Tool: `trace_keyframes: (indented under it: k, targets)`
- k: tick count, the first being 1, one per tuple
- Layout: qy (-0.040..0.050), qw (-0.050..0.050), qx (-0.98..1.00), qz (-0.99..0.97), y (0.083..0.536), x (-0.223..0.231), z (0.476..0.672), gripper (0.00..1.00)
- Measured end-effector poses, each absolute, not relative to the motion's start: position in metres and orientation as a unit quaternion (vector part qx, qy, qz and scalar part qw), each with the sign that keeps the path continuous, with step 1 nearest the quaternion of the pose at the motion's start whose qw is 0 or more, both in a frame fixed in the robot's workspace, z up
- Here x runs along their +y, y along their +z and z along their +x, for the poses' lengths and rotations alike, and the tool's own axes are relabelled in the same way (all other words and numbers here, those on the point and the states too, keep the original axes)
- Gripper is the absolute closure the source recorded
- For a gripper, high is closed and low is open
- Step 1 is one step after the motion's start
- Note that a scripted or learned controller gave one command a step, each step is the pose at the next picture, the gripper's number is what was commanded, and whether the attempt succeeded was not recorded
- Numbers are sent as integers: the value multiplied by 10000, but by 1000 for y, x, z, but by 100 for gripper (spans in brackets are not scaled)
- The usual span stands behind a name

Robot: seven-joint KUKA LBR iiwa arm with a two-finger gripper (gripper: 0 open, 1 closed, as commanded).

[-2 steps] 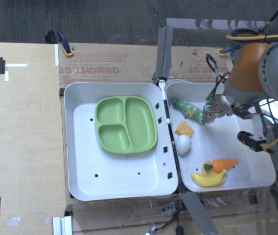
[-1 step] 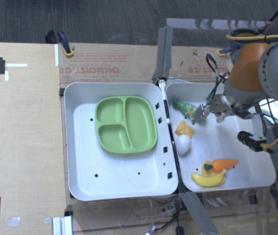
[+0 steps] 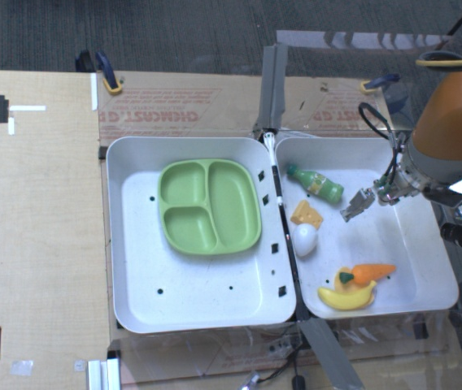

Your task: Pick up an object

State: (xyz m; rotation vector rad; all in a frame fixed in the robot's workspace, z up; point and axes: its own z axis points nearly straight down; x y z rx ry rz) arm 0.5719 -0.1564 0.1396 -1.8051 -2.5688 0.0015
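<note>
A small green plastic bottle with a yellow label [image 3: 315, 183] lies on its side near the back left of the right-hand white bin [image 3: 426, 242], cap pointing toward the divider. Just in front of it sits an orange wedge of toy cheese [image 3: 307, 214], touching a white egg [image 3: 305, 239] nearer the camera. Toward the front, an orange toy carrot with a green top [image 3: 366, 274] rests against a yellow toy banana [image 3: 347, 298].

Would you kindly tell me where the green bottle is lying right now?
The green bottle lies in the right bin, near its upper left corner, just above the orange cheese wedge and the white egg.
</note>
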Motion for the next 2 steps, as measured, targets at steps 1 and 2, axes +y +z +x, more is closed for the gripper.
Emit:
trace_keyframes:
  k: [1,2]
  targets:
    - [-8,-38,-8609,-5088,94,-110,618,0]
    - [-1,-26,-8595,-5111,101,-112,617,100]
